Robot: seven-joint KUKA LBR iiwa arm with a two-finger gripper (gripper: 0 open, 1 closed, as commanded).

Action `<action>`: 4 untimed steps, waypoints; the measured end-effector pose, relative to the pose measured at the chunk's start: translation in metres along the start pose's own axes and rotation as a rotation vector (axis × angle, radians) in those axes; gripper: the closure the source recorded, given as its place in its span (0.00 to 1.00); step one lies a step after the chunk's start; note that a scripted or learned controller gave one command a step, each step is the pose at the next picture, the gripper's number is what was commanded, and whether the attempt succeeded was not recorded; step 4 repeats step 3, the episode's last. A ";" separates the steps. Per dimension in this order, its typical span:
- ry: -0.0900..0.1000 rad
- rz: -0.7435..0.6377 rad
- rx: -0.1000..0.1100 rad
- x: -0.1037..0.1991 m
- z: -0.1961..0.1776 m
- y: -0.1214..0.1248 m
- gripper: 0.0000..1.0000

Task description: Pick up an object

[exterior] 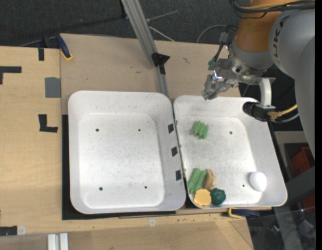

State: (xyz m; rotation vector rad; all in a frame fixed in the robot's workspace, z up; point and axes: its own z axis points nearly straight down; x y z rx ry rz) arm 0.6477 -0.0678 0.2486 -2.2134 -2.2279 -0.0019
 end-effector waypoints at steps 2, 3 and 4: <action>-0.001 0.001 0.004 0.100 0.016 0.003 1.00; -0.001 0.001 0.003 0.145 0.021 -0.001 1.00; -0.001 0.001 0.003 0.145 0.021 -0.001 1.00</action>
